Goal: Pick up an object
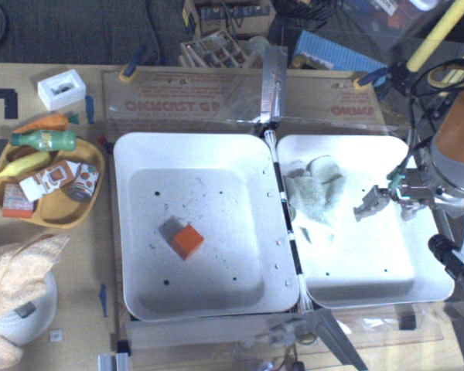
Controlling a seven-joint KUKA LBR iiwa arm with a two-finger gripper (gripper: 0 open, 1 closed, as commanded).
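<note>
The hand (369, 204) hangs over the right bin (371, 284), its grip state impossible to judge from here, just right of the one crumpled pale cloth (313, 188). The one orange block (188, 241) lies in the left bin (139, 168), well left of the cloth. Limp fabric could slip free.

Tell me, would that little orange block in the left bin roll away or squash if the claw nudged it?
Probably neither. The orange block shows flat faces and sharp corners, so it would more likely slide or tip than roll. It keeps a crisp cube shape, suggesting stiffness, unlike the crumpled pale cloth in the right bin. Being small, it is likely light, though the picture cannot confirm that.
</note>
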